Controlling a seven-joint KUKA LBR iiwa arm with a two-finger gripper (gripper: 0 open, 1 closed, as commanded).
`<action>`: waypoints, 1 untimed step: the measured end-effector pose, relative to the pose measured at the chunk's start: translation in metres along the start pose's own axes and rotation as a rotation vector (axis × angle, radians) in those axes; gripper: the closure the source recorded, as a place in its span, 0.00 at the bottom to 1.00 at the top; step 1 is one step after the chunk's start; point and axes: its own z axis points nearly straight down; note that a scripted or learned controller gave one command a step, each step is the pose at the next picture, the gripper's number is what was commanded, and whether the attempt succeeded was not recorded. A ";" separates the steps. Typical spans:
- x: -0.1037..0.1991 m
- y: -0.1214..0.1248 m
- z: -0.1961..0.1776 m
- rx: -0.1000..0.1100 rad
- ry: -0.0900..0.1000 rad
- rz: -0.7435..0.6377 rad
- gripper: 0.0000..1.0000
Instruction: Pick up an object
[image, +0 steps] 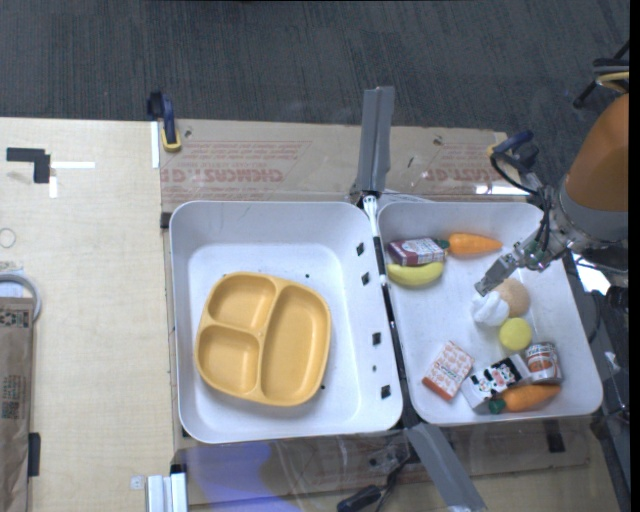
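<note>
Here we see claw (493, 280) low in right bin (585, 395), just above white egg-like object (490, 311) near bin's middle; finger state we cannot tell. Yellow divided plate (264, 340) fills left bin (190, 420).

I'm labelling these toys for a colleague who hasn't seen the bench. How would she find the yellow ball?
Look in the right bin, the one crowded with toy food. Near its right wall, just below a tan and white egg-like pair, sits the yellow ball. It is the only plain round yellow thing; the banana is curved and lies at the bin's upper left.
</note>
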 end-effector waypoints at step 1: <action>-0.044 -0.020 0.072 -0.001 0.002 0.015 0.00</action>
